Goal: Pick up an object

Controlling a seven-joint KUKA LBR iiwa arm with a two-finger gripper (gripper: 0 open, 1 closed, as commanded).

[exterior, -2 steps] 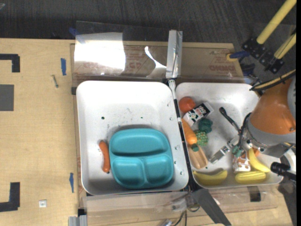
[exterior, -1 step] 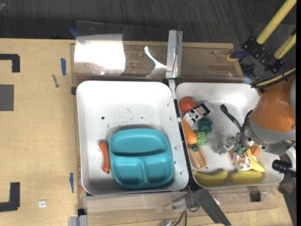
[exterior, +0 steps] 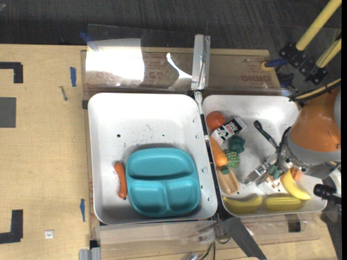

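My gripper hangs low inside the right bin, near its front right part, below the arm's orange band. Just right of it lies a yellow banana, and a second yellow piece rests along the front wall. To the gripper's left are a carrot, a wooden stick, a green bumpy toy, a dark green block, a black-and-white card and an orange-red ball. Nothing visibly sits between the gripper's tips.
The left bin holds a teal divided tray and an orange sausage-shaped toy beside it. A clear plastic divider stands behind the bins. Yellow struts rise at the top right. Wooden bench spreads to the left.
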